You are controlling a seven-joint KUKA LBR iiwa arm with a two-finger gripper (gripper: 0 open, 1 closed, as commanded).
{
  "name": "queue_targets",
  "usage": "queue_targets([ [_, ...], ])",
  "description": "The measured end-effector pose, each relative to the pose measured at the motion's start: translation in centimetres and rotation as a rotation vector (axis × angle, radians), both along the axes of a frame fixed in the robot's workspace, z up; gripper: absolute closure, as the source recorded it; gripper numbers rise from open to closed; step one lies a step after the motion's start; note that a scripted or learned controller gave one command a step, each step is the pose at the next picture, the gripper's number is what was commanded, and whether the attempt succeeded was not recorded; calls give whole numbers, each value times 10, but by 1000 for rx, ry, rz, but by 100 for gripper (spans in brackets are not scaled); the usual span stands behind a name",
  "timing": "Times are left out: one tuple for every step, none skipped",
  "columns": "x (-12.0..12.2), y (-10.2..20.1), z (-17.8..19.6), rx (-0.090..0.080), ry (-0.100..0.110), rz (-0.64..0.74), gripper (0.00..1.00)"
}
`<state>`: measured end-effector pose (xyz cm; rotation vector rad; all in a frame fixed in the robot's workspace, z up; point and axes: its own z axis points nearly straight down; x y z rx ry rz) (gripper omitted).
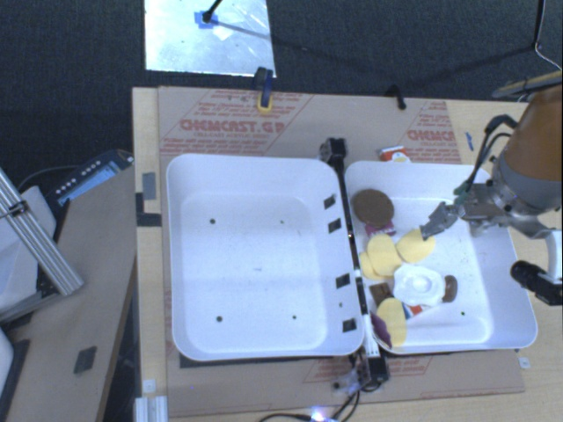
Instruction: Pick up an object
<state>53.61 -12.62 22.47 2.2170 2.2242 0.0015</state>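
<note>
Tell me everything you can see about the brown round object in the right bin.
The brown round object is a flat disc, dark brown and matte, lying flat in the right bin near its upper left corner. A small pinkish item sits against its lower edge. The yellow pieces lie below it. The gripper is apart from it, to its right.

Bins (255, 170): two, white, side by side on the table (149, 130)
Brown discs (373, 206): one large in the right bin, plus a smaller brown piece (449, 287) by the white lid
Yellow pieces (382, 255): at least three, perhaps four, clustered near the divider
White lids (416, 283): one
Clips on the divider (334, 227): four, black
Arms (535, 161): one
Hands (435, 224): one
</note>
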Motion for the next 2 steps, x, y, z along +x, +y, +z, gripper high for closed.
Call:
queue_targets([
  [-33, 18, -146, 1, 4, -3, 0],
  [33, 14, -139, -1, -6, 3, 0],
])
